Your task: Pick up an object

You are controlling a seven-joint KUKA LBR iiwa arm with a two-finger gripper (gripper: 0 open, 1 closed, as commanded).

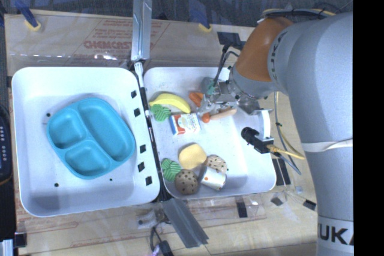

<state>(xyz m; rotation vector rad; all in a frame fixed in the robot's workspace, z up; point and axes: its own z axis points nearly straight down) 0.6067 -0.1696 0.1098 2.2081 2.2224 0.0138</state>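
The gripper [211, 106] is low in the right bin [258, 180], toward its 12 o'clock wall. The arm [300, 63] enters from 3 o'clock. Between the fingers lies an orange, carrot-like stick [221, 113], its long axis running from about 8 to 2 o'clock; whether the jaws actually clamp it I cannot tell. A yellow banana [171, 102] lies at the gripper's 9 o'clock, curving roughly 9 to 3. A small red-and-white carton [185, 124] sits at 7 o'clock. Toward 6 o'clock rest a yellow piece [192, 156] and a brown cookie [186, 181]. The left bin [36, 189] holds a blue divided plate [90, 138].
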